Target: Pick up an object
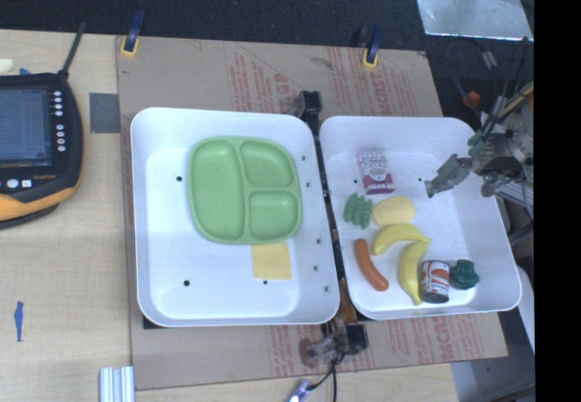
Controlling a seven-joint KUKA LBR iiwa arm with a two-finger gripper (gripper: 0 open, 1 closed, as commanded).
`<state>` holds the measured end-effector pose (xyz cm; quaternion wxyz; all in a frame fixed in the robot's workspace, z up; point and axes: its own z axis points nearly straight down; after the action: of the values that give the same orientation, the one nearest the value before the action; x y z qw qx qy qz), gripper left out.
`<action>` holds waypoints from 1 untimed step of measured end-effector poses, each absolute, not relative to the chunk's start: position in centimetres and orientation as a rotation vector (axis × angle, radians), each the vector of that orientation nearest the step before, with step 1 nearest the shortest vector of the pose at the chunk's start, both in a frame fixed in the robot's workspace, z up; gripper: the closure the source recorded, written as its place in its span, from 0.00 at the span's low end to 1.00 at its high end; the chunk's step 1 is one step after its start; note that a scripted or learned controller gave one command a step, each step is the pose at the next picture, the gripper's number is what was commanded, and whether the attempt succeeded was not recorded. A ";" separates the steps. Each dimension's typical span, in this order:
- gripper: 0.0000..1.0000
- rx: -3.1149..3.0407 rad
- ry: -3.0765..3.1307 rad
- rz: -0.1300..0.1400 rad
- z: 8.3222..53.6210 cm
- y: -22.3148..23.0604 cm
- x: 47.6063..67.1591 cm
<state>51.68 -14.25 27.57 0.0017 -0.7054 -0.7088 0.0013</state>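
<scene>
The right bin (472,219) holds several toy foods. A red and white packet (374,171) lies at the back, with a green leafy piece (358,210) and a pale yellow lump (394,210) in front of it. Two bananas (405,250) lie in the middle, next to an orange-red sausage (370,265). A small can (436,282) and a dark green piece (465,274) sit at the front right. My gripper (467,175) hangs over the right bin's far right side, above bare floor, apart from all the items.
The left bin (159,237) holds a green divided plate (245,189) and a yellow square slice (271,260). A teach pendant (32,142) lies on the bench at far left. Clamps (368,46) pin the cardboard under the bins.
</scene>
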 end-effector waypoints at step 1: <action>0.00 -2.212 -2.224 0.007 17.1 -10.7 52.0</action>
<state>52.03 -10.67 17.10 0.0023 -0.7052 -0.7090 0.0022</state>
